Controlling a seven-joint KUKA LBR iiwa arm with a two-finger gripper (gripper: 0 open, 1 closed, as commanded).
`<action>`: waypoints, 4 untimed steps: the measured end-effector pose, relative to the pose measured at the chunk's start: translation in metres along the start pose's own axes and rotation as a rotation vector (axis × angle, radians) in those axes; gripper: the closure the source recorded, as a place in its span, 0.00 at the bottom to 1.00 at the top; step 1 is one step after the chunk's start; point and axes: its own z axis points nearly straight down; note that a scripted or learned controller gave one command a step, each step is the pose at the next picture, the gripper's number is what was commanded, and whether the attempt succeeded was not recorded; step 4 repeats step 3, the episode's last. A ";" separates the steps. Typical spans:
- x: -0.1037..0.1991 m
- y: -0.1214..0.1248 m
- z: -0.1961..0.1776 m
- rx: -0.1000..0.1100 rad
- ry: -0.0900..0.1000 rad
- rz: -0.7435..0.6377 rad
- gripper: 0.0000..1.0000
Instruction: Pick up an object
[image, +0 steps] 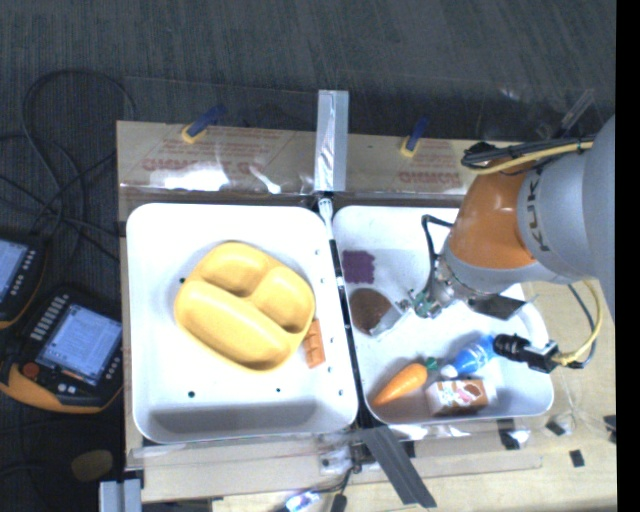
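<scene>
The brown object (369, 308), a dark rounded lump, is the likeliest thing to be picked up, since it lies in the right bin (535, 395) close against the divider, directly to the view's left of the jaws (420, 303). It looks slightly longer than wide, with its long axis running roughly up and down the view, so it sits crosswise to the line from the jaws. The jaws hang low at the end of the grey arm (570, 215), whose orange band (490, 225) is just above and to the right; a pale finger tip seems to reach toward the lump's right edge, touching or nearly so, but whether the jaws are parted or closed I cannot tell, and nothing is visibly caught between them. Just above the lump lies a purple square piece (358, 265), near but apart. Toward the bin's front edge, well apart from the jaws, are a carrot (402, 382) lying slantwise, a blue bottle (470, 356) and a small carton (460, 396). The left bin (165, 405) holds a large yellow moulded shape (245, 305) with a small orange piece (314, 343) beside it. Judging from this, a short move leftward and down would put the jaws over the lump.
</scene>
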 end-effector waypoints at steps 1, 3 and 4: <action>-0.043 0.080 0.011 -0.011 -0.009 0.042 0.00; -0.008 0.125 -0.084 -0.001 -0.003 0.224 1.00; -0.008 0.125 -0.084 -0.001 -0.003 0.224 1.00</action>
